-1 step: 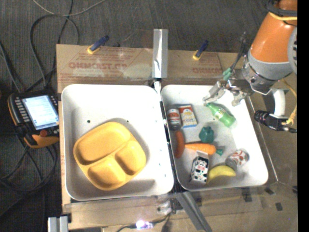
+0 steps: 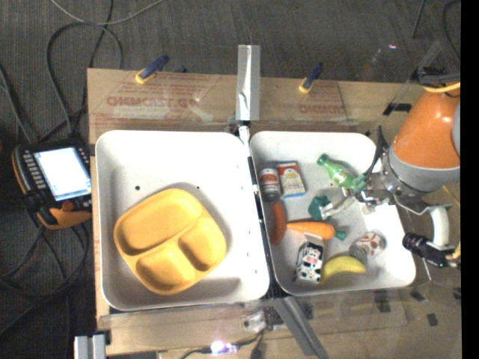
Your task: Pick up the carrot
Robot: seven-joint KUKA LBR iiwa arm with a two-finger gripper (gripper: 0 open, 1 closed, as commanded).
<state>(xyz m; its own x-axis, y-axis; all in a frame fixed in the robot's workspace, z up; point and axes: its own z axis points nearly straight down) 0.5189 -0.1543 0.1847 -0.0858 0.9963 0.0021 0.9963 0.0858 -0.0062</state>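
One carrot (image 2: 310, 229) near the right bin's (image 2: 389, 275) centre, wedged between sausage (image 2: 278, 222), milk carton (image 2: 309, 262) and teal item (image 2: 323, 207); gripper (image 2: 358, 195) just above, finger state indeterminable; risk: neighbouring items snagged or knocked aside, closure missing the carrot.

Two white bins sat side by side on the bench.

The left bin (image 2: 112, 200) held a yellow tray (image 2: 170, 239) with three parts. The right bin (image 2: 389, 275) held the carrot (image 2: 310, 229), a banana (image 2: 343, 266), a green bottle (image 2: 338, 172), a small carton (image 2: 291, 179) and a little can (image 2: 268, 183). The gripper (image 2: 352, 197) was above the right bin, near the green bottle. The carrot lay apart from it.
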